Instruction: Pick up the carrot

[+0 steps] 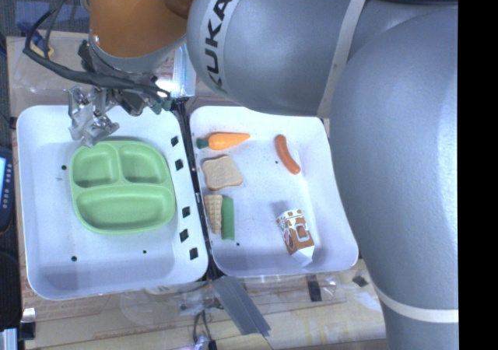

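- Grey and bulky, the arm [311, 37] lies closest to the lens, crossing the top and right of the view and covering the right bin's [261, 263] far right edge.
- Carrot [224, 140]: it lies on its side in the right bin's upper left corner, tip pointing right, near the back wall and the wall shared with the left bin [47, 263]. Nothing touches it.
- Just below the carrot sits a bread slice [222, 173], close but apart; further down, a pale corn-like piece [212, 212] and a green stick [228, 218] lie side by side.
- A sausage [287, 154] lies to the carrot's right with bare floor between, and a printed packet [296, 232] sits well apart, lower right.
- Gripper [89, 121]: it hangs over the left bin's upper left corner, just above a green divided plate [122, 185]. Whether it is open or closed I cannot tell; nothing shows in its grasp.
- Progress, as I judge it: the pick is not begun, so the move across the divide, the descent and the grasp all remain.
- Room: open floor lies on the carrot's right side; the two walls and the bread crowd the rest, so an approach from above looks safest.
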`<state>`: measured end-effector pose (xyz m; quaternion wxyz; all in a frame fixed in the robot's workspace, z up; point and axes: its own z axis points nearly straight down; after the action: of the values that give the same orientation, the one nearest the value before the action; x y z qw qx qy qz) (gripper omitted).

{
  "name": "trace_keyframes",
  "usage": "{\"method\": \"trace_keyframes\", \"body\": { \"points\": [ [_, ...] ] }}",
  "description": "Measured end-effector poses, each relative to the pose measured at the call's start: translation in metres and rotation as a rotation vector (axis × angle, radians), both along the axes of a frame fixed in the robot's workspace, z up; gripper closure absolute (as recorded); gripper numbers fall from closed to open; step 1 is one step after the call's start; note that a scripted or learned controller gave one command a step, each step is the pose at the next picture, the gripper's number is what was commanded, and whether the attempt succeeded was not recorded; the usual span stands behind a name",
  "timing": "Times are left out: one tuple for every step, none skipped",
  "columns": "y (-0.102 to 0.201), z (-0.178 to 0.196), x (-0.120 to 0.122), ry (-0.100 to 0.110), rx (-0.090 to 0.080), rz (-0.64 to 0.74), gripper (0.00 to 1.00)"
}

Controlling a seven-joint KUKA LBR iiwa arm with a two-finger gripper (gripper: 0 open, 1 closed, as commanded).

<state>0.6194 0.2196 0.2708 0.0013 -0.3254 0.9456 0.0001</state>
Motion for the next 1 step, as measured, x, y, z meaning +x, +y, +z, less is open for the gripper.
{"method": "trace_keyframes", "body": {
  "points": [
    [-0.0022,0.0126,-0.0298,0.003,-0.002,0.212,1.0]
  ]
}}
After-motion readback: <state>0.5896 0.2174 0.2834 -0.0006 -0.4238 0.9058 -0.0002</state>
